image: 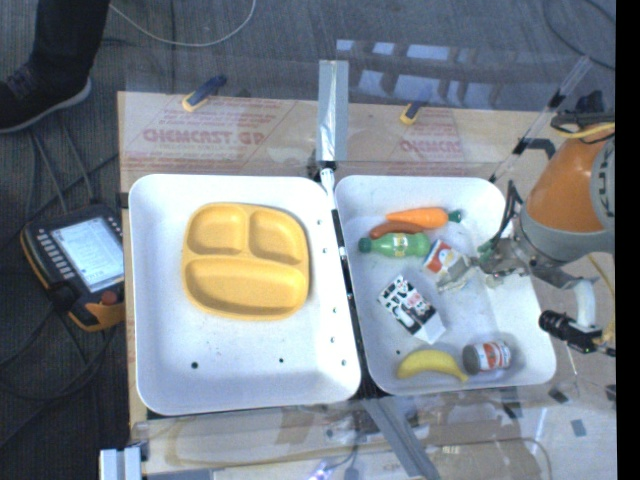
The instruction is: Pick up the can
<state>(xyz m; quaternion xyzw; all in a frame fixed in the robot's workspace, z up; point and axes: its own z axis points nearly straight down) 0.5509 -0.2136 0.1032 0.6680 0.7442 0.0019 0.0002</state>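
Two white bins side by side. Left bin (160,368) holds a yellow divided tray (246,260). Right bin (520,363) holds a carrot (415,217), a green bottle (396,245), a small red-and-white carton (438,257), a black-and-white patterned box (409,304), a banana (430,366) and the can (487,356), lying on its side at the near edge, just right of the banana. Gripper (462,268) sits low beside the carton, well apart from the can; whether it is wide or narrow, cannot tell.

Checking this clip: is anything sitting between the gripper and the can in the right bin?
Nothing visible blocks it. The gripper hangs over the right bin's middle beside the small red-and-white carton; the can lies on its side nearer the front edge, with bare bin floor between. The banana lies beside the can, off that line.
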